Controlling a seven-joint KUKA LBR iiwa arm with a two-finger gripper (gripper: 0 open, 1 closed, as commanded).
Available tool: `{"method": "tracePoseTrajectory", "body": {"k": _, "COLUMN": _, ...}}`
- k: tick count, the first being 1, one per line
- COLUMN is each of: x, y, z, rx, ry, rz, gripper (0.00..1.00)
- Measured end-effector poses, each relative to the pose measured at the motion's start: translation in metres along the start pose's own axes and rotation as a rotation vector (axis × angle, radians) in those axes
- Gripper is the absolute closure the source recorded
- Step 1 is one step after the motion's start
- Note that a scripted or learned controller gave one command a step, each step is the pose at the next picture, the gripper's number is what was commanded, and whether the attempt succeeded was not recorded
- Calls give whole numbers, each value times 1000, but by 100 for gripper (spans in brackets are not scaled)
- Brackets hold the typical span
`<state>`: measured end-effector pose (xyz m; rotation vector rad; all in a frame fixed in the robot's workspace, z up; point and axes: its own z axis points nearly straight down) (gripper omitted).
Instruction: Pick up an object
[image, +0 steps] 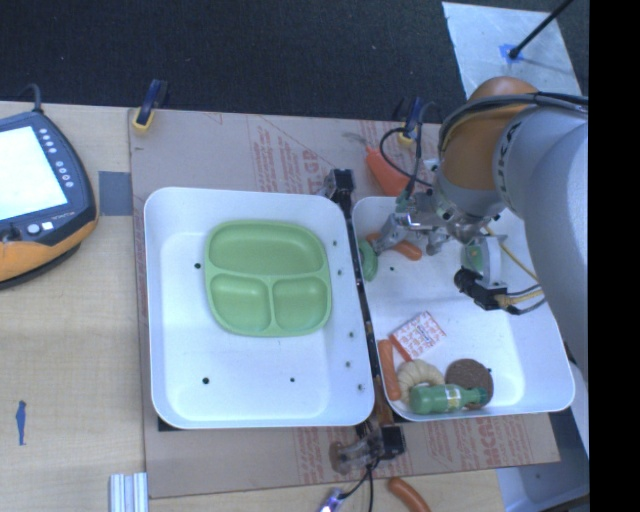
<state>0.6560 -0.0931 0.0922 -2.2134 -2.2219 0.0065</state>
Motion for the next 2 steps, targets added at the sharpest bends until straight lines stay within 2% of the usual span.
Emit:
{"method": "tracePoseTrajectory", "body": {"k": 1, "x": -6, "y": 0, "z": 0, "rx": -2, "ry": 0, "rz": 1, "gripper": 0}}
{"method": "tracePoseTrajectory", "body": {"k": 2, "x": 0, "y": 0, "z": 0, "rx": 1, "ry": 0, "rz": 1, "gripper": 0}}
